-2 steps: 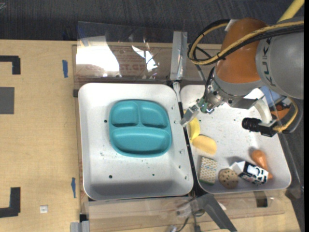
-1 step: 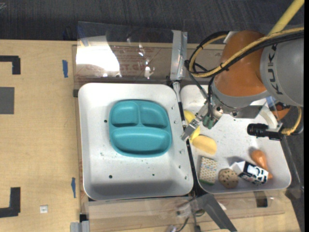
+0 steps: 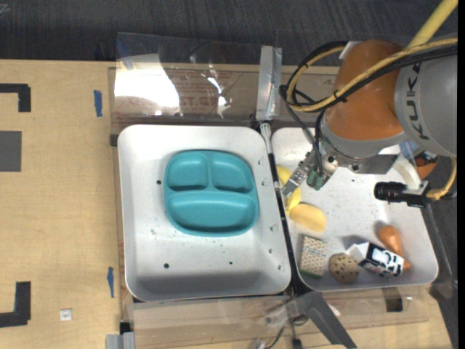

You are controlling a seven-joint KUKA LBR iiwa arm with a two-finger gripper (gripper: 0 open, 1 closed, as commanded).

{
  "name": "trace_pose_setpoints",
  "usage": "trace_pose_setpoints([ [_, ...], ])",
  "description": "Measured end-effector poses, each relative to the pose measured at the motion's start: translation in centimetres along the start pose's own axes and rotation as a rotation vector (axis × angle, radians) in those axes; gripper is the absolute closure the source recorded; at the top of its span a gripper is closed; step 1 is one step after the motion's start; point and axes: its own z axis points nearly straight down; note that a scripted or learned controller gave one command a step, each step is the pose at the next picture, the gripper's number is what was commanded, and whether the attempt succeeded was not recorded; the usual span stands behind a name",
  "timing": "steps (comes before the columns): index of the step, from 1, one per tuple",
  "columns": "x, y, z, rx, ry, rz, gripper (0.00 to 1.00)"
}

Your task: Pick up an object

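Claw (image 3: 304,178) low in right bin (image 3: 421,264), centre-right of frame, just above yellow object (image 3: 306,217); finger state cannot be told; teal divided tray (image 3: 211,193) in left bin (image 3: 145,253)

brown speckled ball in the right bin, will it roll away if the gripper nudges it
Probably, but not far. The brown speckled ball looks round, so a nudge may roll it. The patterned pad and black-and-white toy flank it, likely stopping it.
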Motion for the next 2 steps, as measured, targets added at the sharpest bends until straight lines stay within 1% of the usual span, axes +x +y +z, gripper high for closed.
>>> trace_pose_setpoints([
  [1, 0.0, 0.0, 0.1, 0.001, 0.001, 0.0, 0.0],
  [2, 0.5, 5.3, 1.2, 0.003, 0.001, 0.105, 0.0],
])
